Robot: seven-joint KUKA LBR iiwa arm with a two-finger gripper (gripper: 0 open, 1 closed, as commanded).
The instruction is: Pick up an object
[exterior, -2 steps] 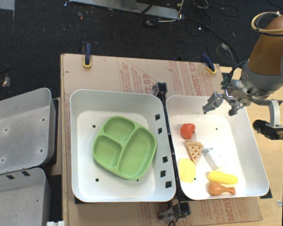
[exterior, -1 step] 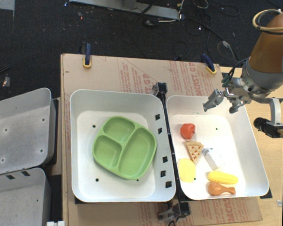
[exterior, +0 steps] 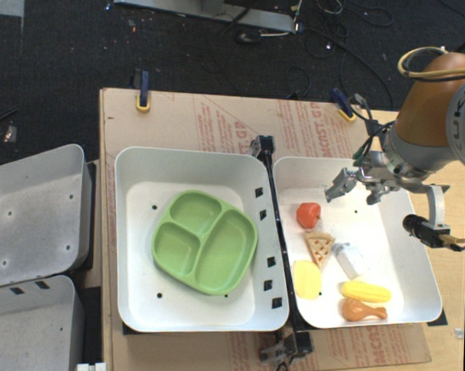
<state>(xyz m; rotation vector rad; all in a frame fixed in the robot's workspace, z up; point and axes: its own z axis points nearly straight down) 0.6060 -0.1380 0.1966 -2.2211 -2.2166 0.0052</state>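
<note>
One orange drumstick (exterior: 362,309), one banana (exterior: 365,291), one green plate (exterior: 205,242).

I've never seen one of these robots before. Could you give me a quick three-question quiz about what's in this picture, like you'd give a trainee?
1. True or false: the green plate lies in the right bin.
2. Which item lies nearest the gripper? A) banana B) tomato C) pizza slice
3. Fill in: the gripper hovers over the ___ bin.

Key:
1. False; it lies in the left bin.
2. B.
3. Right.
</note>
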